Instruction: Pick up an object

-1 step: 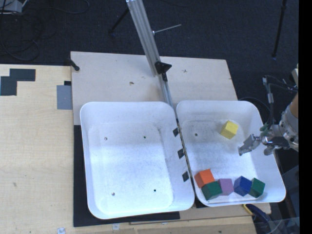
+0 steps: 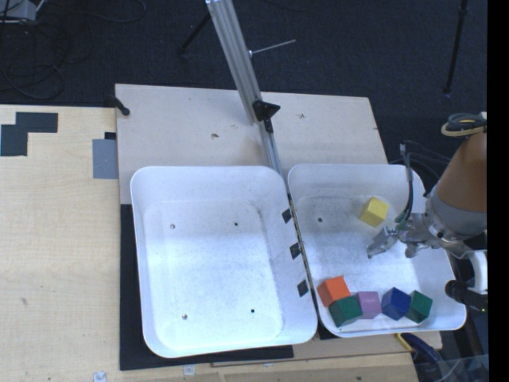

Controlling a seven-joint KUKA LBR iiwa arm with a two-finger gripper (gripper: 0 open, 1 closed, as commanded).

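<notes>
Item: tool (image 2: 390, 241), reaching in from the right over the right bin (image 2: 334, 183), hanging just near of the yellow cube (image 2: 374, 211); whether it is spread wide or drawn narrow cannot be told at this size, and nothing is showing between its tips. Item: yellow cube, sitting alone in the far half of the right bin, apparently apart from the tool, looking slightly turned, its top face catching light, edges crisp. Item: row of cubes lying along the near wall of the same bin, left to right: orange cube (image 2: 334, 289), green cube (image 2: 345, 310), purple cube (image 2: 369, 303), blue cube (image 2: 395, 303), second green cube (image 2: 419, 305), sitting close or touching. Item: left bin (image 2: 159, 183), standing beside it on the counter (image 2: 48, 237). Risk, as judged: the tool is sitting off-centre from the yellow cube, so a descent here is likely to be nudging it away or closing on air; its turned faces could be slipping out of a skewed pinch.
</notes>
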